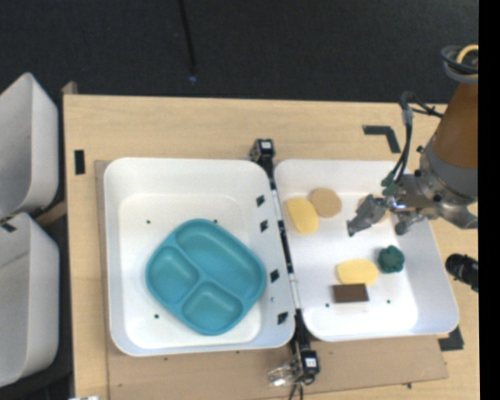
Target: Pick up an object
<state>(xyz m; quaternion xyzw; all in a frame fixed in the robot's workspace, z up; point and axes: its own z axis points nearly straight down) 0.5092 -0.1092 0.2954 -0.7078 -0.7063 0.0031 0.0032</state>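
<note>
We've got the gripper [375, 216] hovering over the right bin [417, 311], upper middle, just right of the tan round piece [324, 201]. Jaws look spread with nothing between them, though at this slant we wouldn't swear to how wide.

Right bin contents:
- yellow oval piece [302, 215], near the divider, touching or just overlapping the tan round piece
- second yellow piece [357, 271], lower centre
- dark green lump [391, 259] just beside it on the right
- brown flat block [350, 293] right below the yellow one

Left bin [121, 223] holds one thing: a teal compartment plate [205, 276], tilted off square, compartments empty.

No target named, so we judge the nearest candidates are the tan round piece and the dark green lump. All the small items look like light toy-food pieces, likely soft foam or smooth plastic; can't tell which. Handling guess: light, not fragile, may slip or roll. We'd pinch the green lump across its middle. The brown block sits low and flat, so it's harder to get under. The plate is wide and stiff; rim grab only.

Tabletop [192, 127] around the bins is bare wood.
</note>
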